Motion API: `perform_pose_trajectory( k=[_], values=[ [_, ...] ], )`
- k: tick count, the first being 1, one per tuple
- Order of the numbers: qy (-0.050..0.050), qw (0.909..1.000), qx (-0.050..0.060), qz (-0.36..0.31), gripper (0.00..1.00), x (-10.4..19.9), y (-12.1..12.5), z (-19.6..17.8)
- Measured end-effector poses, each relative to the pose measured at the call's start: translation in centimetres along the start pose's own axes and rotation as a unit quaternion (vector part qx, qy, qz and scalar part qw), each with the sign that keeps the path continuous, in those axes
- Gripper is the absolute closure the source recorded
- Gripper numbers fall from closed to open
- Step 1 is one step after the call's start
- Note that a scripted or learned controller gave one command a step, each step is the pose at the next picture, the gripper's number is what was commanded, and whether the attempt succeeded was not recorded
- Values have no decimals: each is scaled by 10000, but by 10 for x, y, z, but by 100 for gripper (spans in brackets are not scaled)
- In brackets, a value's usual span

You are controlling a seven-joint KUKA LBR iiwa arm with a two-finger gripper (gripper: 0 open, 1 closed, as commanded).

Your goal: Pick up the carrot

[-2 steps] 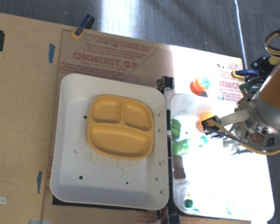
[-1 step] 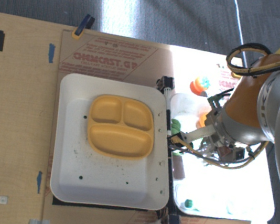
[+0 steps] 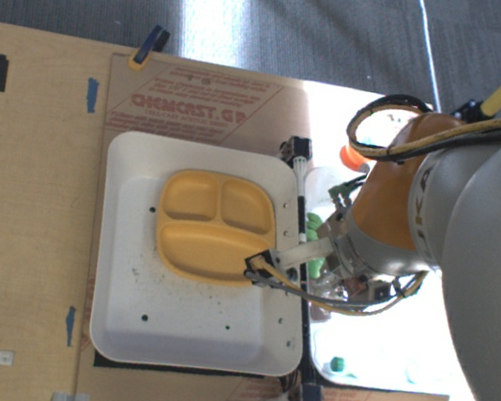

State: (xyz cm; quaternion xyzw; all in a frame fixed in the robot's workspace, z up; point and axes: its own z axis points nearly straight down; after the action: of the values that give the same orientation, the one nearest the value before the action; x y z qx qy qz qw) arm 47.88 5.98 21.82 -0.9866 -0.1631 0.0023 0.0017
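1. The table carried two white bins side by side.
2. The arm covered most of the right bin.
3. The left bin held a yellow divided plate.
4. The gripper sat at the plate's right edge; whether it was apart or together could not be determined.
5. The carrot, a small orange piece, lay in the right bin, up and right of the gripper and well apart from it.
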Motion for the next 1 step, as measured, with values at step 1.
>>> perform_pose_trajectory(
  k=[1],
  values=[
    [17, 9999, -19, -162, 100, -9, 49, -49]
  ],
)
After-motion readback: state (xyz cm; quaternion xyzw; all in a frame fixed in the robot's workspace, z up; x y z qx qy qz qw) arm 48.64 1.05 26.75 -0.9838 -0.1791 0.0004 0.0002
